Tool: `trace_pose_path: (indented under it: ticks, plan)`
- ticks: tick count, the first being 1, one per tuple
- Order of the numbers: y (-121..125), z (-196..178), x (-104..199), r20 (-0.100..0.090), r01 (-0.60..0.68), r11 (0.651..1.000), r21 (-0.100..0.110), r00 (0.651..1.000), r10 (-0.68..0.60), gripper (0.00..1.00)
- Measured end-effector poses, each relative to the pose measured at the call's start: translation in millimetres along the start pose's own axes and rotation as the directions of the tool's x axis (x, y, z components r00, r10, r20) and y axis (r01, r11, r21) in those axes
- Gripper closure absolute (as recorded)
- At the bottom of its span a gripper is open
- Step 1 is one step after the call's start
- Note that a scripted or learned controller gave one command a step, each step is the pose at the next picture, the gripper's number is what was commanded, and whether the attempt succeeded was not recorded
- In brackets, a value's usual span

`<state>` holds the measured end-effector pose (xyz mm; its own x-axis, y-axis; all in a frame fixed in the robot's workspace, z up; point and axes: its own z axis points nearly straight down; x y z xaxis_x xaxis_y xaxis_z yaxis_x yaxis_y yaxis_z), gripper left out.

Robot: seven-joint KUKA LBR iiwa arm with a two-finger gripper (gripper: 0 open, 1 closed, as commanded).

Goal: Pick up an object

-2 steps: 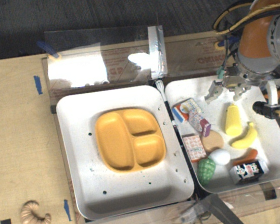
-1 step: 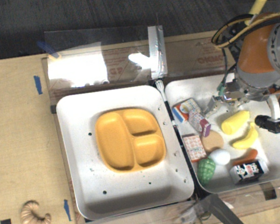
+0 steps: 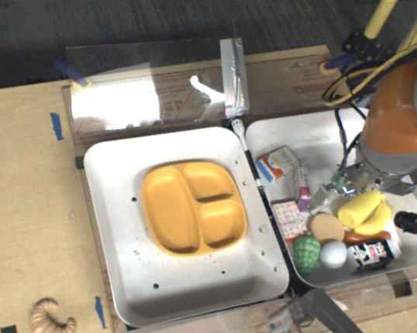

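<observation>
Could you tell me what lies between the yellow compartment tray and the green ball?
In the camera view, between the yellow tray and the green ball run the bins' adjoining rims and a small pink-and-white packet.

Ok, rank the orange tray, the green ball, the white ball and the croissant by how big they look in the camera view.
1. Orange tray, by far the largest.
2. Croissant.
3. Green ball.
4. White ball, only a little smaller than the green one, so that pair is close.

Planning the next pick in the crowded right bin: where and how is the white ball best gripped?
Grip the white ball across its middle, coming straight down from above. It is round, so any diameter works, but the green ball and the tan disc crowd it; set the fingers along the freer front-to-back line, probably.
</observation>
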<state>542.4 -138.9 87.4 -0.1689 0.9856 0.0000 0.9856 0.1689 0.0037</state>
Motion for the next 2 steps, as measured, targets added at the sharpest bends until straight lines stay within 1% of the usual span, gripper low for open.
trace_pose_path:
  ticks: [1, 2]
  plan:
    - [1.1, -9.7, -0.6, 0.002, -0.001, 1.0, -0.003, 1.0, 0.001, 1.0]
    - [0.7, -9.0, -0.4, 0.001, -0.001, 1.0, -0.002, 1.0, 0.001, 0.0]
